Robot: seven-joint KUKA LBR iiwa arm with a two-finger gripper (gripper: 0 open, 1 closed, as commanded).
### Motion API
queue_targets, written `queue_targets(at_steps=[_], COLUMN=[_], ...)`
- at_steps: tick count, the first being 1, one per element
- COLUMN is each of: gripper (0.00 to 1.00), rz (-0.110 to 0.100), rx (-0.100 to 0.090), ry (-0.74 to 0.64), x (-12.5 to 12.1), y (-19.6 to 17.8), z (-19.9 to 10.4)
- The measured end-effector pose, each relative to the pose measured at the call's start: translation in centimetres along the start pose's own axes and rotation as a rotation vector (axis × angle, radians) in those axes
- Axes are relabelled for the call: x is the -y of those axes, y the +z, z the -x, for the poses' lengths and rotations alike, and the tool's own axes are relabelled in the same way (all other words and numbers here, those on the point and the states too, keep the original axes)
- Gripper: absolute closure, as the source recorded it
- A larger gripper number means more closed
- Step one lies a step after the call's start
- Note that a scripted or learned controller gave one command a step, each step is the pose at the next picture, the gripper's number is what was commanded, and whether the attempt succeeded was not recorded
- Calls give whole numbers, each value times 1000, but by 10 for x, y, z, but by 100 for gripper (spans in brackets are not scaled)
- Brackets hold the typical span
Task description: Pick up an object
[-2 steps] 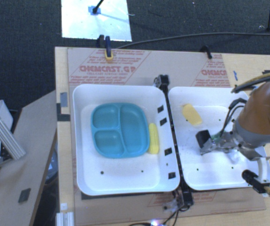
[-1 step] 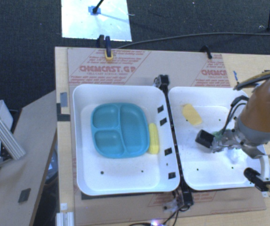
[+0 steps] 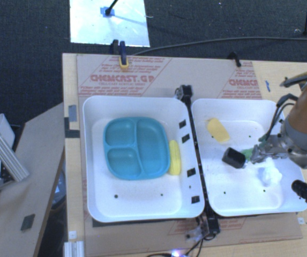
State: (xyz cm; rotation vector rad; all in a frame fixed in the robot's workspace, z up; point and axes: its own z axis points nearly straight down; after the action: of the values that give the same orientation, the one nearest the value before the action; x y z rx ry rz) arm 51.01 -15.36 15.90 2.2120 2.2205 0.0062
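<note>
- While the arm (image 3: 306,116) reaches in from the right over the right bin (image 3: 239,199), its gripper (image 3: 256,154) sits low near that bin's middle, just beside a black block (image 3: 232,158) and a small green piece (image 3: 246,154).
- Whether the jaws are wide, narrow or closed on anything cannot be told; the tip is too small and blurred against the clutter.
- Right bin: a pale yellow block (image 3: 217,130) lies toward the far wall, apart from the gripper; the black block lies tilted near the centre, with the green piece touching or nearly touching its right end; a crumpled white lump (image 3: 269,174) rests just below and to the right of the gripper.
- Left bin (image 3: 137,199): a blue divided plate (image 3: 134,147) with three compartments lies flat in the middle; a yellow, banana-like piece (image 3: 174,157) lies along the plate's right edge, touching it.
- Both white bins sit side by side, joined along a black strip (image 3: 194,154) with clips, on a sheet of brown board (image 3: 137,76) printed with red lettering.
- A blue and yellow clamp (image 3: 122,55) grips the board's far edge.
- Behind the bench, dark carpet (image 3: 24,36) covers the floor, with a pale square sheet (image 3: 107,15) lying on it and a black cable (image 3: 223,39) curving across.
- At the left stands a lower tan surface (image 3: 30,181) with a metal rail (image 3: 3,151) laid across it.
</note>
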Motion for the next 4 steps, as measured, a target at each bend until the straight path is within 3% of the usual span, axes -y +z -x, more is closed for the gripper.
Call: queue_targets(at_steps=[2,4], gripper=[100,100], rz=[0,-6], rx=[0,-3], ry=[-1,-5], x=[-4,-21], y=[-114,-93], z=[10,-85])
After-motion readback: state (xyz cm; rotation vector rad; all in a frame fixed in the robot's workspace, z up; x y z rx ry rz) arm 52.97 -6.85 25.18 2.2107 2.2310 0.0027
